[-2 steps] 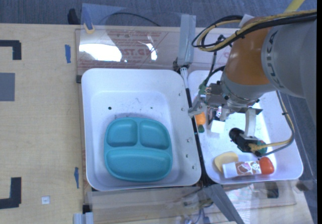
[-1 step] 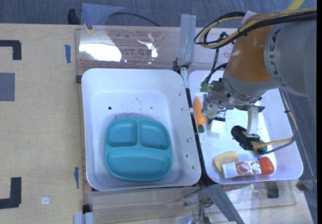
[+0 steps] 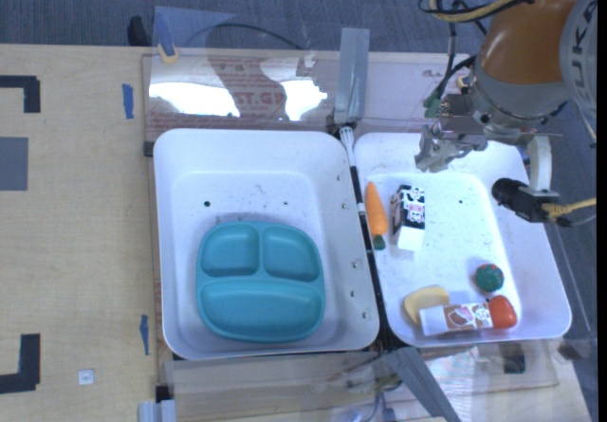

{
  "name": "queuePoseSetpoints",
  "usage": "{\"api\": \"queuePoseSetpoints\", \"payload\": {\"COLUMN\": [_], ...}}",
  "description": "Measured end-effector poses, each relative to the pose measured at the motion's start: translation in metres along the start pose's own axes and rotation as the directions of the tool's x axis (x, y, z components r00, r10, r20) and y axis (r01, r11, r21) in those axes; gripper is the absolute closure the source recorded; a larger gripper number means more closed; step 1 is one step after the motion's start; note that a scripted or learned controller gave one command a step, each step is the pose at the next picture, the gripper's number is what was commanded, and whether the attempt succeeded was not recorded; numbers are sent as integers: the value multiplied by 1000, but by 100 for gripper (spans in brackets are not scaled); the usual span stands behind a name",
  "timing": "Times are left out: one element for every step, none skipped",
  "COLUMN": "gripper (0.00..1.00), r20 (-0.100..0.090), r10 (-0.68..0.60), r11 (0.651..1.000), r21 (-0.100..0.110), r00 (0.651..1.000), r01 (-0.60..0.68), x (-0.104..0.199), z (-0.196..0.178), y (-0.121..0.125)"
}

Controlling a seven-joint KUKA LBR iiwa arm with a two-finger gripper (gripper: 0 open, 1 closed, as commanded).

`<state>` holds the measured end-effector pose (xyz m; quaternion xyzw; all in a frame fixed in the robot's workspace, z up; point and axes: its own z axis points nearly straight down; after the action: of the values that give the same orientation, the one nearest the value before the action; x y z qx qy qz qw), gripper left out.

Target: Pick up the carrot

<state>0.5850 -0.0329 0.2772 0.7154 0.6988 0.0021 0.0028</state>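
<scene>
Carrot (image 3: pixel 377 211) by right bin's (image 3: pixel 545 254) left wall, pincer (image 3: pixel 438 153) above far edge

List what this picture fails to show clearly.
- Gripper: finger state unclear in the camera view; too small, seen from above.
- Arm: cut off by the right and top edges.
- Carton print: too small to read.
- Carrot: underside hidden against the bin wall.

— How many shallow white plastic bins?
— Two: one (image 3: pixel 180 221) far from the gripper (image 3: pixel 438 153), one (image 3: pixel 541 259) under it.
— And in the far bin?
— One teal three-compartment plate (image 3: pixel 259 280).
— In the near one?
— One orange carrot (image 3: pixel 377 211), one black-and-white carton (image 3: pixel 412 217), one yellow piece (image 3: pixel 424 300), one red-and-white packet (image 3: pixel 469 316), one green-topped round item (image 3: pixel 488 277).
</scene>
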Motion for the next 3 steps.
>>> {"api": "queuePoseSetpoints", "payload": {"gripper": [100,100,100], "r20": [1,1,4], "r10": [259,110,162], "r11": [966,994,987], "r21": [15,4,6], "r00": [966,994,987], "r01": [-259,-110,-162], "x": [-32,-74,-161], "z": [78,45,52], "y": [-92,-104,-103]}}
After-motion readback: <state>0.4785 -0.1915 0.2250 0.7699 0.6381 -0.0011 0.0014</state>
